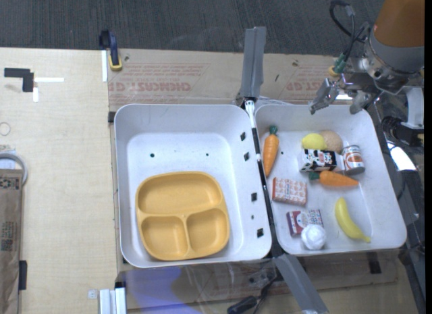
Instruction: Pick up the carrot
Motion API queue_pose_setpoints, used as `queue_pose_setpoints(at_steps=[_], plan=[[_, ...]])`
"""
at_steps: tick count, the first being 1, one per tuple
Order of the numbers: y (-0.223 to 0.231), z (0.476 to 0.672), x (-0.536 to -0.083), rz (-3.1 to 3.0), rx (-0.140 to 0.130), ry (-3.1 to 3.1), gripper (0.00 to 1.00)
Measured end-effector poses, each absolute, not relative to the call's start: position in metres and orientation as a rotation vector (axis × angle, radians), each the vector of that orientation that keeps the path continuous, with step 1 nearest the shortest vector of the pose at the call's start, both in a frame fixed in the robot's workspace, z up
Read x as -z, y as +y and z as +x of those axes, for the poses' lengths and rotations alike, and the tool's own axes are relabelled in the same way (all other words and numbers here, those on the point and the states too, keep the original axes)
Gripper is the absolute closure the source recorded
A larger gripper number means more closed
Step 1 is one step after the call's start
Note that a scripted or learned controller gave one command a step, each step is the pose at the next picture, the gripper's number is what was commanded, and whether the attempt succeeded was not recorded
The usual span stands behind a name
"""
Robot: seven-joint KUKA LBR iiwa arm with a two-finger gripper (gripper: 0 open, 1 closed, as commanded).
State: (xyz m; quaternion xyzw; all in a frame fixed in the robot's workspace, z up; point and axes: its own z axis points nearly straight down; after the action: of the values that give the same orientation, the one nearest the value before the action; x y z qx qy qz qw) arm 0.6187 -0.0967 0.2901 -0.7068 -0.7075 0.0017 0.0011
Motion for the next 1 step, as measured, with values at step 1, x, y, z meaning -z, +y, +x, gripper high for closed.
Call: queue_pose_setpoints(at_steps=[1], plan=[[-0.0715,0.6261,-0.2286,-1.992,-0.004,-2.427,0.00]])
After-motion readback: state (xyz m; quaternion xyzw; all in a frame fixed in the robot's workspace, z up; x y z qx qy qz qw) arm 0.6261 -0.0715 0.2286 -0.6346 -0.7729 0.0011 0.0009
